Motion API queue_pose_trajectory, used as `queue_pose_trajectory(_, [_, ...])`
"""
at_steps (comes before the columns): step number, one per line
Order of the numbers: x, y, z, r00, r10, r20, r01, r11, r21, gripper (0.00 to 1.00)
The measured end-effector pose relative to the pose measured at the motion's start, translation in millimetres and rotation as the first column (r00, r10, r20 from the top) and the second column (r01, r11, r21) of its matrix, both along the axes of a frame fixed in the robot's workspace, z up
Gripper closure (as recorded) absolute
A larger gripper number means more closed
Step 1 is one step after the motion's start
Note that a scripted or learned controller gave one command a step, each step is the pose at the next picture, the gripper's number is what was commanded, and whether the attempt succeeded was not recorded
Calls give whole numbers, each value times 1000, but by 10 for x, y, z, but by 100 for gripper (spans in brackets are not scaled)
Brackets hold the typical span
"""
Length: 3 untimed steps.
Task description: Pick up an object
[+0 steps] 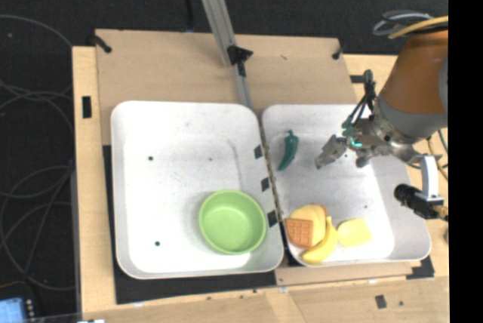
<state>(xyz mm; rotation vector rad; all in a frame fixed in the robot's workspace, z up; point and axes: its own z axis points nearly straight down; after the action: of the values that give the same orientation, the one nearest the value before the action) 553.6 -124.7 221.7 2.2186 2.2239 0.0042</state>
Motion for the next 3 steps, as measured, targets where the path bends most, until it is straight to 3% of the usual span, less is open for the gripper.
queue_pose_trajectory(3, [-7, 18, -1207, 1000, -5, -1, 5, 1000, -4, 0])
